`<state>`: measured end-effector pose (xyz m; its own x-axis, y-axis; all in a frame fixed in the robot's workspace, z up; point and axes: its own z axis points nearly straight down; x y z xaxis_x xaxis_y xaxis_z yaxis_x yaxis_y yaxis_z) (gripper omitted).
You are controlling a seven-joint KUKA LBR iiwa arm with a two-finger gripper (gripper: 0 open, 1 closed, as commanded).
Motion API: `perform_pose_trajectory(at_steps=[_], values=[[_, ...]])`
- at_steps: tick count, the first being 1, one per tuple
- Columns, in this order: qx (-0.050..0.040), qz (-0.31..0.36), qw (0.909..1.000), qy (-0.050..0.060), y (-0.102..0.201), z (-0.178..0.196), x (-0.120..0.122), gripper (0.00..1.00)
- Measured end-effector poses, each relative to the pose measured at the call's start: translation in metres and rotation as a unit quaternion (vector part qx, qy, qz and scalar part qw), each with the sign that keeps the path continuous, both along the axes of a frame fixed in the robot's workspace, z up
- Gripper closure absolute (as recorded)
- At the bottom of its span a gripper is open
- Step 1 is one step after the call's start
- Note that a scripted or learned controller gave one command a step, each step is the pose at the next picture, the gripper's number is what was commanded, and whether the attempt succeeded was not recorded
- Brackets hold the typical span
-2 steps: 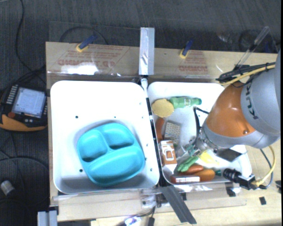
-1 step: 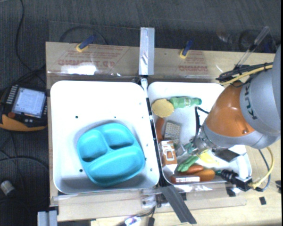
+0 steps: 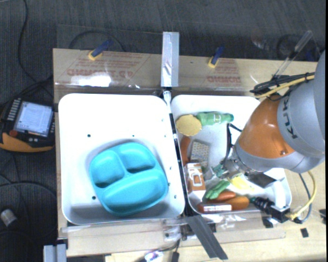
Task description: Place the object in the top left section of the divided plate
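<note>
arm down among the clutter, plate waiting bare

nearest the camera's lower edge, the right bin (image 3: 287,192) held a heap of small goods: a red-brown sausage-like piece (image 3: 229,203), a green pepper-shaped thing (image 3: 217,190), something yellow (image 3: 241,183) and a small printed carton (image 3: 195,178). the tool (image 3: 228,170) sat low over this heap, just above the green and yellow pieces, with the orange band (image 3: 265,132) and grey arm rising to the right. whether it was spread or pinching something could not be told; nothing was clearly seen in its grip. in the left bin (image 3: 71,146) lay the blue divided plate (image 3: 128,174), all its sections bare, well apart from the tool. farther back in the right bin lay a tan disc (image 3: 188,125) and a green bottle (image 3: 214,118); clips and tape lay on the bench (image 3: 126,64) beyond.

the step in hand looked like the pick. the next move would call for a firm lift, a carry across the dividing wall, and a release over the plate's upper left compartment.
</note>
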<state>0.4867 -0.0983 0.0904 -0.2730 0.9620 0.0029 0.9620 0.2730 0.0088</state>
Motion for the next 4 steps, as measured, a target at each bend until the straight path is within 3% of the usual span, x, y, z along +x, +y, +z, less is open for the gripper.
perform_pose_trajectory(at_steps=[1,2,3,4], values=[[-0.0039,0.022,0.9997,0.005,0.092,0.093,0.038,1.00],[-0.0038,0.021,0.9998,0.006,0.131,0.092,-0.004,1.00],[-0.0036,-0.029,0.9995,0.006,0.157,0.092,-0.004,1.00],[-0.0019,-0.008,1.0000,-0.004,0.204,0.015,0.020,1.00]])
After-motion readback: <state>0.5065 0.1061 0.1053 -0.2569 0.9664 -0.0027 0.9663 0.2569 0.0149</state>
